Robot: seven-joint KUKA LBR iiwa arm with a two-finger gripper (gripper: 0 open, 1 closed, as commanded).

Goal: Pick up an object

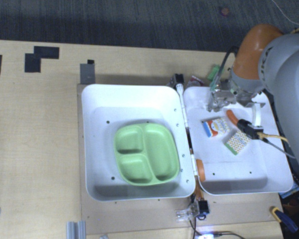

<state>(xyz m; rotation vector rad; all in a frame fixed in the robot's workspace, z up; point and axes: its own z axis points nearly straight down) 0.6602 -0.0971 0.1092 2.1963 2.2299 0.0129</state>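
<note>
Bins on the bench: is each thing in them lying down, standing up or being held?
Green plate: lying flat, right way up, in the left bin.
Blue and orange packet: lying flat in the right bin, not held.
Patterned square: lying flat, not held.
Orange pen: lying down, not held.
Orange lump: against the right bin's left wall.
Gripper: over the right bin's far end.

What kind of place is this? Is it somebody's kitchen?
Probably a robot lab, not a kitchen. A grey robot arm reaches over a wooden bench, its gripper above the right bin of small packets. The left bin holds a green divided tray.
</note>
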